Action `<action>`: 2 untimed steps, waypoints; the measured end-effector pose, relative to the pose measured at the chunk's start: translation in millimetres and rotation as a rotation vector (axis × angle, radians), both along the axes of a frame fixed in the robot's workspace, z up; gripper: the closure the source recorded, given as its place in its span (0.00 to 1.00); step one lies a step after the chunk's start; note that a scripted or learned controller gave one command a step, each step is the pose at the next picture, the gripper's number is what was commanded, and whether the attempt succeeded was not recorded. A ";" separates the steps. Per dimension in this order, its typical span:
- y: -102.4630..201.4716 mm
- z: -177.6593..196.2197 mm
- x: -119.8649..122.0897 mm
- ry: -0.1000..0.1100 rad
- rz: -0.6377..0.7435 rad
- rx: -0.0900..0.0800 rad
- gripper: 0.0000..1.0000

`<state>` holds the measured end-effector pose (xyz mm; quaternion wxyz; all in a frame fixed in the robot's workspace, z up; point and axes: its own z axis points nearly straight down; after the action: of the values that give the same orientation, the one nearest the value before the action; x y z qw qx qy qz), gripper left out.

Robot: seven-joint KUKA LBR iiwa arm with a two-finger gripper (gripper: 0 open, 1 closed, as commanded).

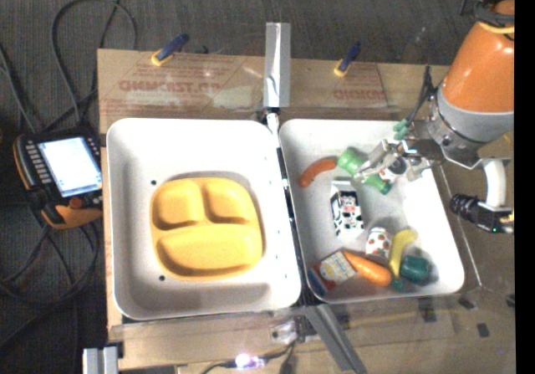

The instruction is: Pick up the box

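Observation:
A small white box with black patches (346,210) lies near the middle of the right bin (447,234). A second, orange and white carton (333,267) rests by the bin's front edge, touching a carrot (369,268). My gripper (385,163) hangs over the back part of the right bin, up and to the right of the patched box. It sits directly over a green object (358,162) and partly hides it. Nothing can be seen held in it.
An orange sausage (317,170) lies at the back left of the right bin. A spotted cup (378,241), a banana (404,242) and a teal cup (415,268) crowd the front right. The left bin (125,197) holds a yellow divided tray (206,225).

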<state>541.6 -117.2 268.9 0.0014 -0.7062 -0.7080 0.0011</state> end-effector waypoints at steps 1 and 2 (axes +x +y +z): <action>-5.7 -9.3 27.8 -0.002 0.127 -0.001 0.00; -83.7 16.2 8.5 -0.003 0.145 -0.002 0.00</action>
<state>550.1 -200.9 285.1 -0.0007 -0.6530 -0.7574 0.0009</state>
